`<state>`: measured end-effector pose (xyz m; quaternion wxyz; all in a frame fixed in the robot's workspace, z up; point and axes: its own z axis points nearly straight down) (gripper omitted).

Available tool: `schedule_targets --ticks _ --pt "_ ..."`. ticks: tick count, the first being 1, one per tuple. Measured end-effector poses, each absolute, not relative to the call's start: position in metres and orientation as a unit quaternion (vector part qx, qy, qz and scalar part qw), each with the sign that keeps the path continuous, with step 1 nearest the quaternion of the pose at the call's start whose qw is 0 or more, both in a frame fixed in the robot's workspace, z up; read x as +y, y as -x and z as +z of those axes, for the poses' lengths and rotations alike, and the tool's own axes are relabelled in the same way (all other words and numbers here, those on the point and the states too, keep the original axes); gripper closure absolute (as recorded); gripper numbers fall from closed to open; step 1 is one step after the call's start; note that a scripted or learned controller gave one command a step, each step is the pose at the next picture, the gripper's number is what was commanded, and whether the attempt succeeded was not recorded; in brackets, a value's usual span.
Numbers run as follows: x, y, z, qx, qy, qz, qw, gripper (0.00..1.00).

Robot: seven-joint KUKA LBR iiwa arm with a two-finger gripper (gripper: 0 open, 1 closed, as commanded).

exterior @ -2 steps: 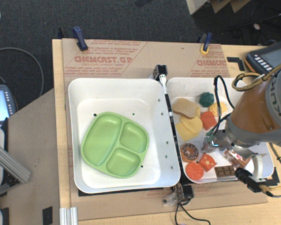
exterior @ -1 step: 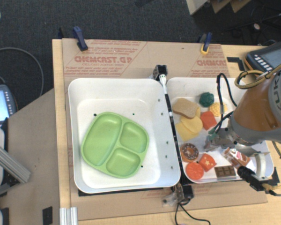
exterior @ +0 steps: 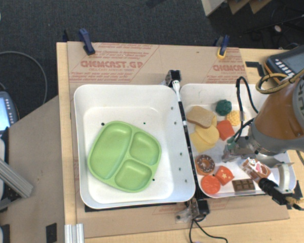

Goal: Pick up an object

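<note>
Camera view: the right bin is crowded with toy food. The tool hangs low among it; its opening cannot be told. Risk: closing between the orange block and donut could nudge both aside.

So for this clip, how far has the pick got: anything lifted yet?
Done: the gripper is down inside the right bin, among the toy food. In hand: it sits just beside the red block and above the donut, but nothing is visibly between its fingers. Left: grasp and lift. The green tray lies in the left bin.
</note>
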<state>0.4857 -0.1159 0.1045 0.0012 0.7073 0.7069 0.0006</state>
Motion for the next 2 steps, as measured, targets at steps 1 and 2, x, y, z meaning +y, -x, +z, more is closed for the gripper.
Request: schedule_targets --ticks 1,2 --pt "-0.1160 -0.4860 0.1142 0.707 -0.707 0.0008 0.002 1.00" --pt "-0.1160 -0.4863 0.1240 0.707 -0.707 0.0012 0.003 1.00"
